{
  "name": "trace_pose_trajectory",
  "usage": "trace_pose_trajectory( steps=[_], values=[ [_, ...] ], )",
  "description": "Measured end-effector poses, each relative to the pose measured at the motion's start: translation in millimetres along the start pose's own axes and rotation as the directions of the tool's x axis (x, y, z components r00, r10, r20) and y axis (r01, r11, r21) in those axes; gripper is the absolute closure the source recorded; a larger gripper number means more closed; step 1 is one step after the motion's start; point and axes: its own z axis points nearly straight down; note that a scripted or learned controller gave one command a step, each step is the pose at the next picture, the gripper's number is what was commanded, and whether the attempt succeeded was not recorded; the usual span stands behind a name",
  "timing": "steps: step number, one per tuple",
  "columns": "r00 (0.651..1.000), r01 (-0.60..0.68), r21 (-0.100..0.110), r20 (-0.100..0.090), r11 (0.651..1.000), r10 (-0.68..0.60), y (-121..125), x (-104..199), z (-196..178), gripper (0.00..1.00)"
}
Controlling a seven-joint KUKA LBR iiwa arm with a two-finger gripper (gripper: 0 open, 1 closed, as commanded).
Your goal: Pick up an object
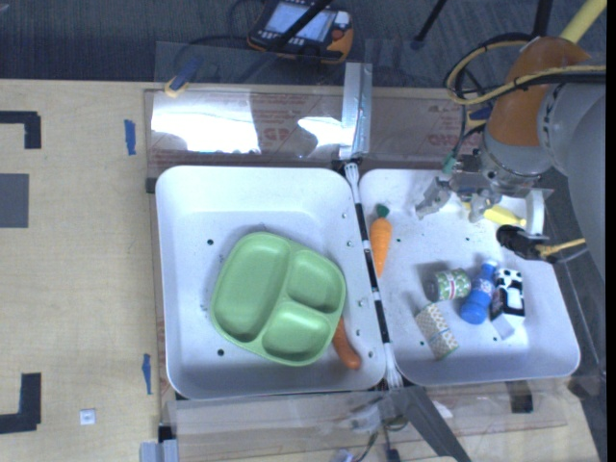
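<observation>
Hanging over the far side of the shallow white right bin [563,349], with two silvery fingers [429,197] spread wide and holding nothing: the two-finger gripper [455,200] on the grey arm with the orange band [525,94]. Lying by the left wall of that bin: a small orange toy carrot with a green top [380,239]. Sitting near the bin's middle: a green patterned roll [449,284], a blue bottle [478,296], a black-and-white toy [511,292] and a tan checked block [436,329]. Resting just left of that bin, in the left white bin [183,210]: a light green plastic plate with three sections [278,297].
</observation>
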Motion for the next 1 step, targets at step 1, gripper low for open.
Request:
trace_pose_trajectory(
  steps=[1],
  values=[
    [1.0, 0.022, -0.017, 0.002, 1.0, -0.022, -117.0, 85.2, -139.5, 0.0]
  ],
)
